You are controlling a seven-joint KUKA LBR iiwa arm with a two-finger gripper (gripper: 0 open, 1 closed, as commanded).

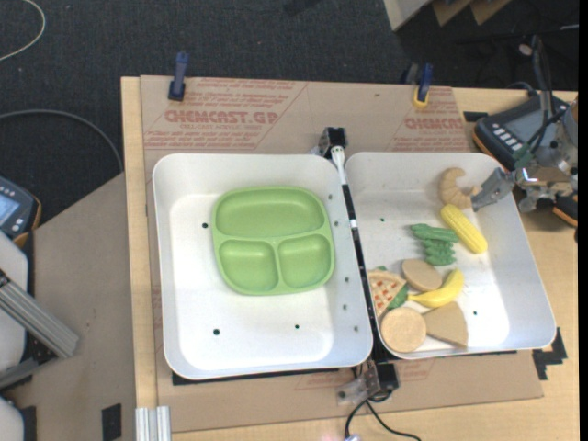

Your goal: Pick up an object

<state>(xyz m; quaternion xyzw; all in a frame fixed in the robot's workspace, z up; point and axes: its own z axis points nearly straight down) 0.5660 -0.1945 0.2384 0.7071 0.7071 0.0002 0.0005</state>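
1. While the grey two-finger tool (pixel 489 189) hovers at the right bin's (pixel 514 274) far right edge, whether it is open or closed cannot be told.
2. Just left of it lies a beige curved croissant toy (pixel 452 186).
3. A yellow plastic corn cob (pixel 463 228) lies nearer, beside the croissant.

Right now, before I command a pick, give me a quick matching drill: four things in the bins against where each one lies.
Things:
1. green divided plate
2. corn cob
3. banana
4. croissant

Places:
A. right bin, far end, nearest the gripper
B. middle of the left bin
C. right bin, just near side of the croissant
D. right bin, near half, among the flat round pieces

Pairs: 1-B, 2-C, 3-D, 4-A
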